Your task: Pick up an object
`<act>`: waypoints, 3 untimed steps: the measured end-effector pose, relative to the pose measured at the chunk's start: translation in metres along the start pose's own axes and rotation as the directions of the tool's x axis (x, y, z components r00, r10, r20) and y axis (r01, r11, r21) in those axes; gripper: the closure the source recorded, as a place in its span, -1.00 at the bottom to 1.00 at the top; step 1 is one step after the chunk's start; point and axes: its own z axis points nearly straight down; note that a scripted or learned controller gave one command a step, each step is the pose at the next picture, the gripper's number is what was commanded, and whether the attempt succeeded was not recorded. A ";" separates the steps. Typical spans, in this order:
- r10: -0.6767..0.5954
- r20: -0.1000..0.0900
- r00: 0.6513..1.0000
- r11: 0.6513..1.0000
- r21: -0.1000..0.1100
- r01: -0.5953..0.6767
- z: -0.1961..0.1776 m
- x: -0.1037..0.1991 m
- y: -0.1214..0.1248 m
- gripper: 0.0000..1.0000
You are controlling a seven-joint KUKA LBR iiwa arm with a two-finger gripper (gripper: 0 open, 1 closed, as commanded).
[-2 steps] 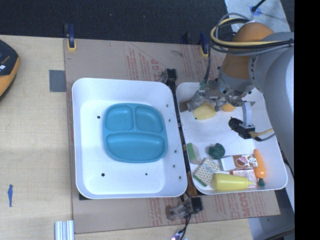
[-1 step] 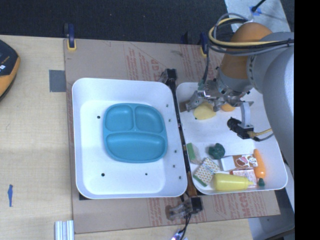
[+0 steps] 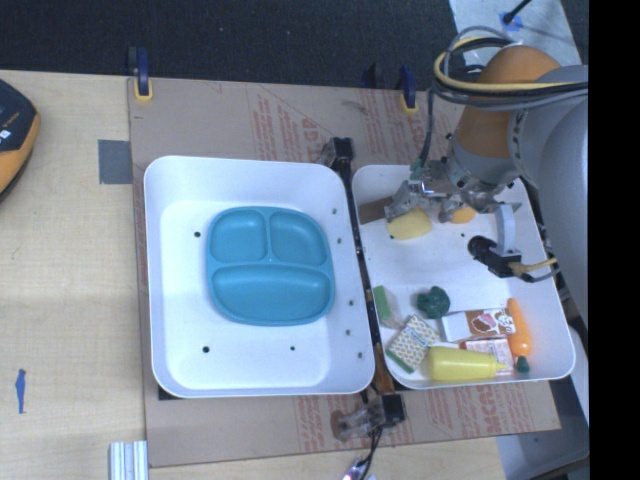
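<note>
My gripper (image 3: 414, 202) hangs over the far end of the right bin (image 3: 440, 258), under the grey arm with its orange band. A pale yellow lump (image 3: 409, 227) lies right below the gripper's tip, touching or nearly touching it. A small orange piece (image 3: 463, 214) sits just to the right of it. Nearer the front of this bin lie a dark green lump (image 3: 433, 301), a green stick (image 3: 381, 305), a checkered packet (image 3: 411, 344), a yellow bottle (image 3: 462, 366), a red-and-white carton (image 3: 482, 325) and an orange carrot (image 3: 517, 329).
The left bin (image 3: 180, 208) holds a blue divided plate (image 3: 270, 265). A black clip (image 3: 341, 151) sits where the bins meet at the back. A yellow and black device (image 3: 12, 133) lies at the bench's far left edge.
</note>
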 end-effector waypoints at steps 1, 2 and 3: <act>-0.003 0.001 1.000 1.000 -0.004 0.003 -0.013 0.000 0.002 1.00; -0.003 0.001 1.000 1.000 -0.003 0.003 -0.012 0.000 0.001 -1.00; -0.004 -0.001 1.000 1.000 0.005 0.004 0.000 0.014 0.000 -1.00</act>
